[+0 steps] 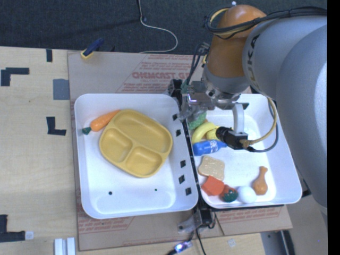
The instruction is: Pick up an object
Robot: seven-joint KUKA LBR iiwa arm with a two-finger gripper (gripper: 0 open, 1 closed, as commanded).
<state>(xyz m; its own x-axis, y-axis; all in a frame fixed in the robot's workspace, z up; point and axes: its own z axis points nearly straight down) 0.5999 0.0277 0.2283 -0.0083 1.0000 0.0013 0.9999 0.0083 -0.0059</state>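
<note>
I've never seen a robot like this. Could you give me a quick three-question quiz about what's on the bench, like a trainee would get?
1. True or false: the yellow tray lies in the left bin.
2. Which thing lies beside the tray in that bin? A) carrot B) banana C) cracker
3. Fill in: the gripper is over the right bin, near the ____.

Key: 1 true. 2 A, the carrot. 3 banana.
</note>
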